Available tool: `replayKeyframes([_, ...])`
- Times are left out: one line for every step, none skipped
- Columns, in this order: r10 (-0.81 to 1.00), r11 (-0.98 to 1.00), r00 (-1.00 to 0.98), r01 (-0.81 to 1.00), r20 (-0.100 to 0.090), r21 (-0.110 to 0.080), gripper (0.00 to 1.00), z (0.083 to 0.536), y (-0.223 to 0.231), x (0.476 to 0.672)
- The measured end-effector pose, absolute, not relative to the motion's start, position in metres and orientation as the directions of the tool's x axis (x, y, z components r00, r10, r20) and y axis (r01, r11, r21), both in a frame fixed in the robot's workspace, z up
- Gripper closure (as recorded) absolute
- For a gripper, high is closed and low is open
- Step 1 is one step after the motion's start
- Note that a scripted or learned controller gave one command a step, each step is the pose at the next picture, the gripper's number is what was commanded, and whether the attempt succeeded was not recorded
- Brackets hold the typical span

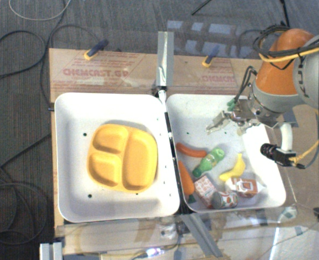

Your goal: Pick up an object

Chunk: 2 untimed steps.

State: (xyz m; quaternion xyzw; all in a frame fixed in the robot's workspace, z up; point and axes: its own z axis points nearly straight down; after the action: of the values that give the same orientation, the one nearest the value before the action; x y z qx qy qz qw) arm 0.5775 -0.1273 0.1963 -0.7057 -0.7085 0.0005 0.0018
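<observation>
The green bottle (pixel 208 162) lies in the right bin (pixel 187 105), amid a yellow banana (pixel 234 168), carrots and small cartons toward six o'clock. The gripper (pixel 217 123) hovers at twelve o'clock of them, fingers spread, empty. This looks like the approach step; next it must travel toward six o'clock and descend.

My feed is evenly bright and slightly soft. The white bins (pixel 67 199) look almost washed out, and I see only faint shadows.
</observation>
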Motion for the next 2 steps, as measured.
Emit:
replayKeyframes([0.999,0.052,-0.052,0.998,-0.002,0.017,0.0,0.104,-0.134,0.557])
replayKeyframes([0.998,0.062,-0.062,0.998,-0.004,0.012,0.0,0.09,-0.109,0.565])
